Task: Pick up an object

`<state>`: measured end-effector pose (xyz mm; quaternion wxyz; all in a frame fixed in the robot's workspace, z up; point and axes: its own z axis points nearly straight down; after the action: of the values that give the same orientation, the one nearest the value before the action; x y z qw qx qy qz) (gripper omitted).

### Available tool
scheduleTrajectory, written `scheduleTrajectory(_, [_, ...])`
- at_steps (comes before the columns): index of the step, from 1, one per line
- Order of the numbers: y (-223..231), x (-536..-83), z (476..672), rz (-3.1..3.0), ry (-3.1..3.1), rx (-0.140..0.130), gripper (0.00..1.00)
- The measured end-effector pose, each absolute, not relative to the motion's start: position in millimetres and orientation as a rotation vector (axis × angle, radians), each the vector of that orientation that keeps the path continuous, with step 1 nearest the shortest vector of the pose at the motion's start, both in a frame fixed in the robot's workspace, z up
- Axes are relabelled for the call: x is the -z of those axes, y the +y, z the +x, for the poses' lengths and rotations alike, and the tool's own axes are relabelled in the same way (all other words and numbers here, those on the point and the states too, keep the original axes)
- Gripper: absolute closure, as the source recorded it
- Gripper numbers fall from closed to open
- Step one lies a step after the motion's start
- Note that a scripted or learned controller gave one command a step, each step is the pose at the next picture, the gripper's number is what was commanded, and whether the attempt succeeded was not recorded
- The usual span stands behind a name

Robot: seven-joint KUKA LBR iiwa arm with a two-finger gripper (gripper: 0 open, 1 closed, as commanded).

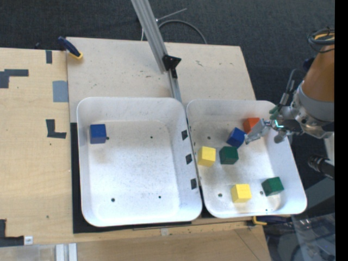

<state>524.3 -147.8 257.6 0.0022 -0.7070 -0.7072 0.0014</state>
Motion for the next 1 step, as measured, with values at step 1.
scheduleTrajectory(1, [-147.9, -259.5, 525.0, -2.219, -2.223, -0.001, 0.0])
